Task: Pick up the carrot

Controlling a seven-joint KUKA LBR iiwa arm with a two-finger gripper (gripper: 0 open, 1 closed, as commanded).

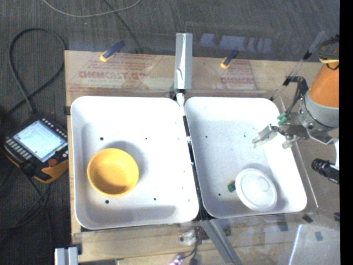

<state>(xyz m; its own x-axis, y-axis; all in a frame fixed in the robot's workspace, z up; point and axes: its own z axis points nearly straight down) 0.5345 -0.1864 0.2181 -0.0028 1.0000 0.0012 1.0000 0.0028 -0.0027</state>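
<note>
Landmark: the white bowl (pixel 256 189), which sits upside down, as far as I can tell, in the near part of the right bin (pixel 220 120).

Carrot: the one likely sign of the carrot (pixel 231 187) is a small green nub touching the white bowl's left rim. I take it for the leafy end. The body is hidden, probably under the bowl.

Gripper: the gripper (pixel 272 141) hangs beyond the white bowl's far rim and a little to its right, over bare bin floor. Its two grey prongs stand apart, with nothing between them.

Direction to go: from the gripper, the green nub lies toward the near edge of the bench and to the left, across the white bowl's far-left shoulder.

Long axis: cannot tell, since too little of the carrot is exposed. If the body runs under the white bowl, it points from the nub toward the bowl's centre.

Arm: the single arm (pixel 325 93) comes in from the white bowl's right.

What the move turns on: in my judgement the nub gives the prongs very little to close on, and the white bowl's rim crowds it on one side.

Risk: the prongs may nudge the white bowl or close on nothing.
</note>
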